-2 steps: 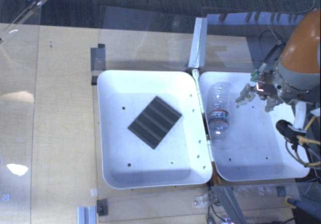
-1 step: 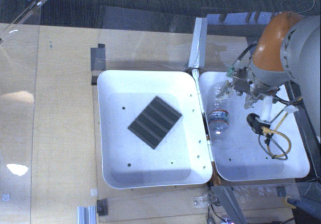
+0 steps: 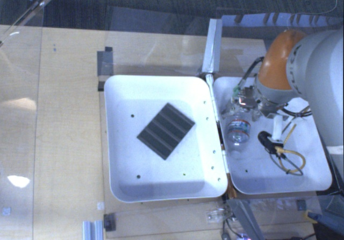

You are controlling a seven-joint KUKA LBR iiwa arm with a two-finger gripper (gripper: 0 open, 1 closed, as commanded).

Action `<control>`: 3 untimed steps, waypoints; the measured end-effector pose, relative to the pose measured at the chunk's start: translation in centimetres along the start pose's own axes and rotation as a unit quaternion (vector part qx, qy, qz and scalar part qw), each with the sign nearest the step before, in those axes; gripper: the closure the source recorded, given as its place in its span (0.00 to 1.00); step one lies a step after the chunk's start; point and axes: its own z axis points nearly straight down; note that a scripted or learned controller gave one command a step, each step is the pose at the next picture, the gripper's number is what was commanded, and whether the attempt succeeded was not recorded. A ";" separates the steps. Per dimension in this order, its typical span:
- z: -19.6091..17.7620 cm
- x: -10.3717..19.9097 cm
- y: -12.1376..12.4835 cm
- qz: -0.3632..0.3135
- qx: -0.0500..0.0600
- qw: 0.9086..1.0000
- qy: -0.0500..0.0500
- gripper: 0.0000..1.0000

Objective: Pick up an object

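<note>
Gripper (image 3: 239, 108) hangs over the left side of the right bin (image 3: 317, 180), directly above a clear rounded plastic object (image 3: 238, 131); I cannot tell whether it is wide or narrow. I see a dark ribbed rectangular pad (image 3: 166, 130) lying flat, turned diagonally, mid left bin (image 3: 115, 142).

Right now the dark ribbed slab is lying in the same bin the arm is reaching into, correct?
Not quite. The camera view shows the dark ribbed slab lying flat in the bin on the view's left. The arm is reaching into the other bin, on the view's right. So the two are in different bins.
</note>
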 end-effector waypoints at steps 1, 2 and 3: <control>0.2 0.0 5.9 -0.052 0.002 0.999 0.000 0.00; -4.1 -3.8 6.4 -0.098 0.002 0.995 0.000 0.00; -0.4 -1.3 0.4 -0.127 -0.005 0.992 -0.001 0.00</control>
